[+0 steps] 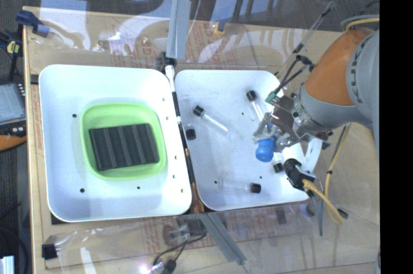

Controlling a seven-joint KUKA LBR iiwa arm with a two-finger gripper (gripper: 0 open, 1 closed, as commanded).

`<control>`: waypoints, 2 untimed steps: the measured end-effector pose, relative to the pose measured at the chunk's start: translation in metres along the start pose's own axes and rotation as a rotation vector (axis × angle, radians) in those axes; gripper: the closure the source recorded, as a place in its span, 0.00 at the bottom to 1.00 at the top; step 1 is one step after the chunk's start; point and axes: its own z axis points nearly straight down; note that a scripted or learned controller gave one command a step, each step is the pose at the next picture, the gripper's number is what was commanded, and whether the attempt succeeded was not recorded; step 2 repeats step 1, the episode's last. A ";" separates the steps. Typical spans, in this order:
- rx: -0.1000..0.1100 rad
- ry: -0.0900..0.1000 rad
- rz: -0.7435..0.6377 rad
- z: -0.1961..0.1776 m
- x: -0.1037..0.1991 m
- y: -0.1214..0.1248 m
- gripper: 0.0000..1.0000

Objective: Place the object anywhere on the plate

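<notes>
Arm reaching into the right bin, blue object under its jaws

The arm (339, 82) is leaning in from the right over the right bin (219, 89), and its gripper (270, 137) is hanging above that bin's right side, just over a blue object (264, 151); whether the jaws are open, closed or gripping it I cannot tell. The blue object is sitting at the gripper's tip, well apart from the green plate (122, 140), which is lying in the left bin (58, 86) and carrying a dark ribbed block (122, 144). Clear tubes with black caps are lying scattered about the right bin: one (208, 118) at its left, one (240, 187) near its near edge. Both bins are resting side by side on the worktop (97, 40)
</notes>
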 end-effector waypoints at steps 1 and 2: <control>0.000 0.000 0.000 0.000 0.000 0.000 0.00; 0.000 0.000 0.000 0.000 0.000 0.000 0.00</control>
